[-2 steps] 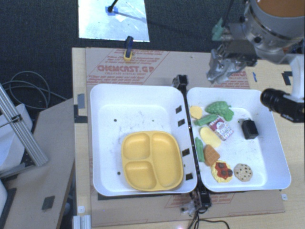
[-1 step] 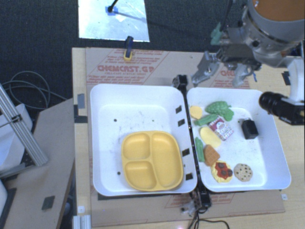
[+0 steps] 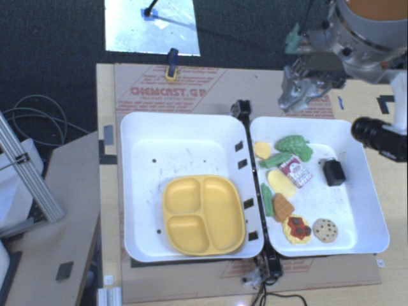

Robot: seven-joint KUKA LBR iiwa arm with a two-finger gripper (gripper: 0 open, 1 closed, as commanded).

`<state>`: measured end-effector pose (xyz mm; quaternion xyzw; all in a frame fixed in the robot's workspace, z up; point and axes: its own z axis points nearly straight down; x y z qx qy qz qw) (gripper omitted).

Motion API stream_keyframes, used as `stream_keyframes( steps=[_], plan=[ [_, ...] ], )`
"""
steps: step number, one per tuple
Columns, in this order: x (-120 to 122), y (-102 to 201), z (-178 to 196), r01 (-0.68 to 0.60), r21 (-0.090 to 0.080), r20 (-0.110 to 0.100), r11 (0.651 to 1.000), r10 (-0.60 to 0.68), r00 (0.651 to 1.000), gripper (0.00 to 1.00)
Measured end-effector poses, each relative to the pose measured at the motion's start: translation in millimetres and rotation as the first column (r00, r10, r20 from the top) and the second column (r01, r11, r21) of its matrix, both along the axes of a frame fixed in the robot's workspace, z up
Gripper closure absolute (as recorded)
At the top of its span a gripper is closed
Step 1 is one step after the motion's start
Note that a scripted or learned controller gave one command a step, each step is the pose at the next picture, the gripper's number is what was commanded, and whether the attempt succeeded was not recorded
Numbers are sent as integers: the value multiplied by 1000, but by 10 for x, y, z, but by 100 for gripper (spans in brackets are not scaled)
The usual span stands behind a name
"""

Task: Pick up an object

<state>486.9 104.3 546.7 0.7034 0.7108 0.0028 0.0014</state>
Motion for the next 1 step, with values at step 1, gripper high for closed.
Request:
stream_keyframes(
  steps=[1],
  plan=[
    [0, 1, -6, 0, 0, -1, 1000, 0, 1000, 0]
  ],
)
